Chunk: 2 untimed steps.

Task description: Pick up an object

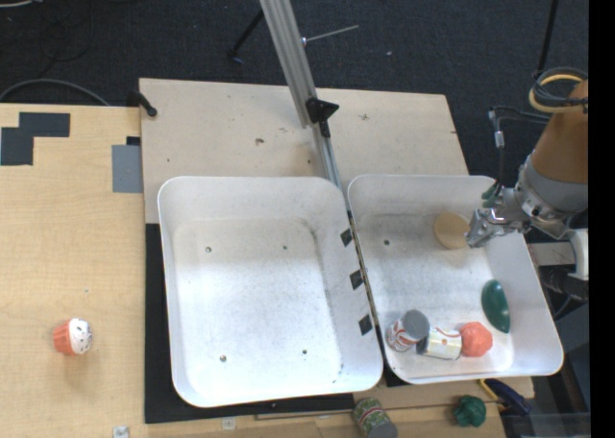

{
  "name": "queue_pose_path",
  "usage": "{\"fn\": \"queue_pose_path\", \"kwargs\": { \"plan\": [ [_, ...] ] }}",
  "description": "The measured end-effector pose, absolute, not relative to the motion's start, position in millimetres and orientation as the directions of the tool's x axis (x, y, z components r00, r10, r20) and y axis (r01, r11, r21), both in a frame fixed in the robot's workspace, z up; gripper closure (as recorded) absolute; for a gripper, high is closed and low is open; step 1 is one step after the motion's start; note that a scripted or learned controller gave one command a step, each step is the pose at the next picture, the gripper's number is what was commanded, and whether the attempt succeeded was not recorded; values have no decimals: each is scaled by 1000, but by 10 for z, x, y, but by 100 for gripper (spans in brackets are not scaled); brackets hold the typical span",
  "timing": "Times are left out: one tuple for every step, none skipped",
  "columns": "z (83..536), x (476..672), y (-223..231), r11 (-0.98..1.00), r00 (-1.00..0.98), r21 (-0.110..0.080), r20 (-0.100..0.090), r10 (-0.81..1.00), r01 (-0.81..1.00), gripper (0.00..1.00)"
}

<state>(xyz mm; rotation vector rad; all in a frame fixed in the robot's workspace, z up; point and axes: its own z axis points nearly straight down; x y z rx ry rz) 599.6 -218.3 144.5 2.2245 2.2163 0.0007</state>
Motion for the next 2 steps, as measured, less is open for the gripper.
{"fn": "queue_pose_path", "kwargs": {
  "plan": [
    [2051,6017,-2114,2,-2,4,-1,1000,1000,100],
    [2480,6024,-2124,1,-1,3,-1,1000,1000,100]
  ]
}}
